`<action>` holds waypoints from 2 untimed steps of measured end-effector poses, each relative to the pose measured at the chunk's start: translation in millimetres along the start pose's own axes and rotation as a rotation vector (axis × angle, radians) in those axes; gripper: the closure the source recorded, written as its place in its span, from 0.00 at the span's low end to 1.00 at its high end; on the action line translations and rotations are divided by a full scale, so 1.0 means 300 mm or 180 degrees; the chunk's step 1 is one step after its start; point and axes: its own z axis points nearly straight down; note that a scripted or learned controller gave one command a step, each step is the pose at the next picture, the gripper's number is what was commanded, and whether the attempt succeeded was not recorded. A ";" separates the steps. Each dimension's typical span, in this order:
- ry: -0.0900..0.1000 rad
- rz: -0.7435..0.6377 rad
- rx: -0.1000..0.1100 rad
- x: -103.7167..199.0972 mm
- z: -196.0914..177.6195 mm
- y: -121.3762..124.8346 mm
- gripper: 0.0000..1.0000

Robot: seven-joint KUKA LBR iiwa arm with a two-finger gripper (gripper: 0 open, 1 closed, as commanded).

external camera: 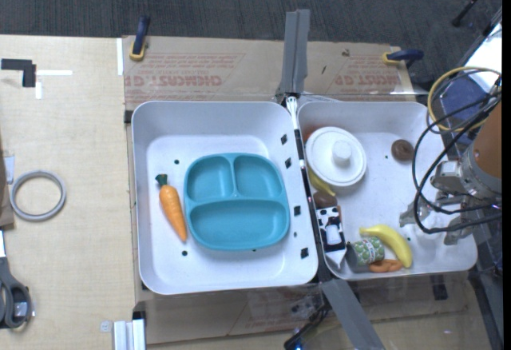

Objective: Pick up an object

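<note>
Robot arm hovering at the right edge of the right bin (375, 113), with toys lying in both bins.

Nearest the camera, a banana (389, 241) is lying at the right bin's front edge, touching a small green object (366, 252) on its left. Just right of the banana, the gripper (435, 220) is hanging over the bin's right side; whether its fingers are released or clenched cannot be told, and nothing is showing between them. Behind the banana, a white lidded pot (338, 156) is sitting. Left of that pot, in the left bin (207, 121), a blue divided plate (237, 201) is resting with a carrot (172, 207) just beside it. Farthest back, cardboard (207, 69) is covering the surface.
</note>
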 end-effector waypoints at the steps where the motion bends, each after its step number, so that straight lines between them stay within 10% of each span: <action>1: 0.0002 0.0359 -0.0008 -0.010 0.102 -0.015 0.00; 2: 0.0003 0.0009 -0.0010 -0.213 0.103 0.113 0.00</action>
